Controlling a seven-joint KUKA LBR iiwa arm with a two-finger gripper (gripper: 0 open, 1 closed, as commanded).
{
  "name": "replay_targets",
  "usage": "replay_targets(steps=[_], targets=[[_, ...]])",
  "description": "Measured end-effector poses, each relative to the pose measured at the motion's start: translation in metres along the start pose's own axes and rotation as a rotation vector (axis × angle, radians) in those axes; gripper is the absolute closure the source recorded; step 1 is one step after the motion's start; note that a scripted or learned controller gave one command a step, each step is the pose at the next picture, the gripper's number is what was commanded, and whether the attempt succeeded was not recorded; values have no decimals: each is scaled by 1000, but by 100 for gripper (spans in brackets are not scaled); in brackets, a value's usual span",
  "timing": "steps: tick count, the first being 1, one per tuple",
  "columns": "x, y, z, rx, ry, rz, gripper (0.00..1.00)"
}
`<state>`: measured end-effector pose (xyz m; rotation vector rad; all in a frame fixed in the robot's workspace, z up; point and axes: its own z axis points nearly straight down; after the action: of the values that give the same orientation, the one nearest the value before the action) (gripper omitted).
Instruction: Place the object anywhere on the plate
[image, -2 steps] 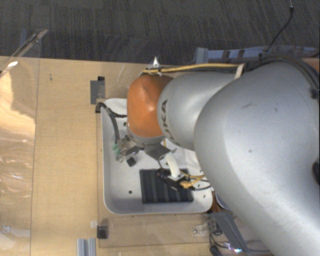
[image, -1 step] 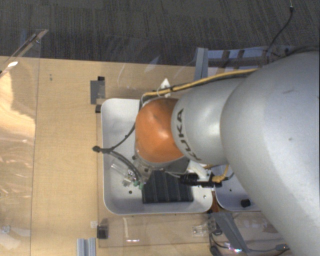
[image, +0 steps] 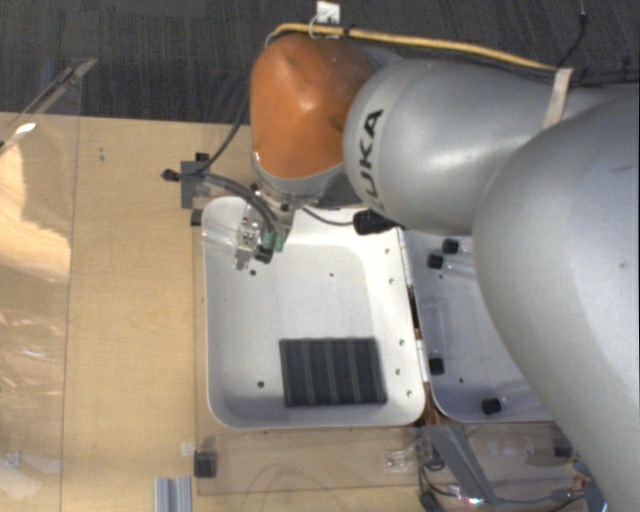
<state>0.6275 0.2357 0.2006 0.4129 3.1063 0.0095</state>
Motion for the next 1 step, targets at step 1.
replay_targets(steps=[1], targets=[[88,-24,37,3,4,108,100]])
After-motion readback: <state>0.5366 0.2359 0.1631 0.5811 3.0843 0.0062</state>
